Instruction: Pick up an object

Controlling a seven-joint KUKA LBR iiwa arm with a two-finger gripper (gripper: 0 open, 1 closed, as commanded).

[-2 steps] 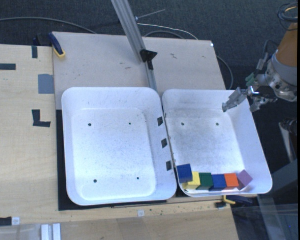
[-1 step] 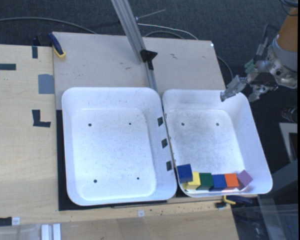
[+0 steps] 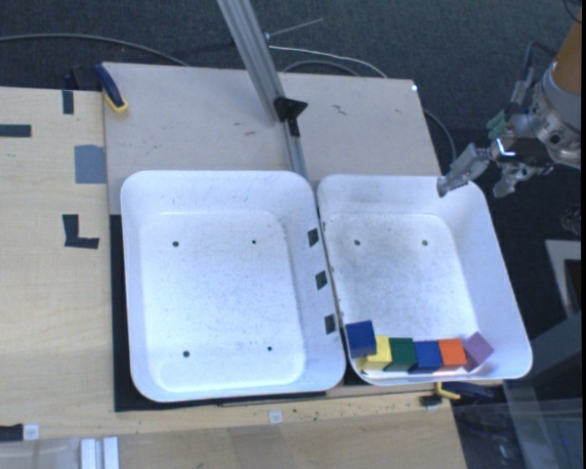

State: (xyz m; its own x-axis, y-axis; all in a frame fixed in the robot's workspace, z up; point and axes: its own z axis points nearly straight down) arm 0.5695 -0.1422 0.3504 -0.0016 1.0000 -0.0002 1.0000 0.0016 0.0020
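While the hand (image 3: 481, 172) hovers spread, blocks (image 3: 415, 350) well apart, right bin's (image 3: 488, 252) near edge.

bright even light, soft focus, faint shadows

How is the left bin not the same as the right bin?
The right bin has a row of colored blocks along its near edge; the left bin has bare white floor. The end effector hangs by the right bin's far corner, away from the left bin. Both are shallow, white, speckled and about the same size.
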